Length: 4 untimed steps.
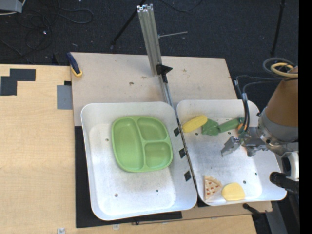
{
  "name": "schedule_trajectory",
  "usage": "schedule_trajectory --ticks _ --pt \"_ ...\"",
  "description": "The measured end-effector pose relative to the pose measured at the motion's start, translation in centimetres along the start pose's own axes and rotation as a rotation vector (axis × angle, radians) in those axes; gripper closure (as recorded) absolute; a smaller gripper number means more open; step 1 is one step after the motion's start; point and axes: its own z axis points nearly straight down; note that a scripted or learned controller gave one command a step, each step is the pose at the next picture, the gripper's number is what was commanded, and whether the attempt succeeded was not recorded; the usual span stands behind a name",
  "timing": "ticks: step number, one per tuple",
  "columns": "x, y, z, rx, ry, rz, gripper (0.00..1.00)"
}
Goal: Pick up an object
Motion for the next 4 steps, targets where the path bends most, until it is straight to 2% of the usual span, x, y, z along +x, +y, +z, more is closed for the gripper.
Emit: schedule_trajectory --ticks 1,2,3,4 --pt "0.2 -0.2 6.4 0.000 0.000 0.001 0.00" --pt "0.2 0.0 11.1 -0.007 0.001 0.000 0.00" --pt "0.1 0.2 9.7 -0.014 0.001 0.004 1.00" --pt "-0.6 -0.6 4.3 -0.010 -0.003 0.004 1.00"
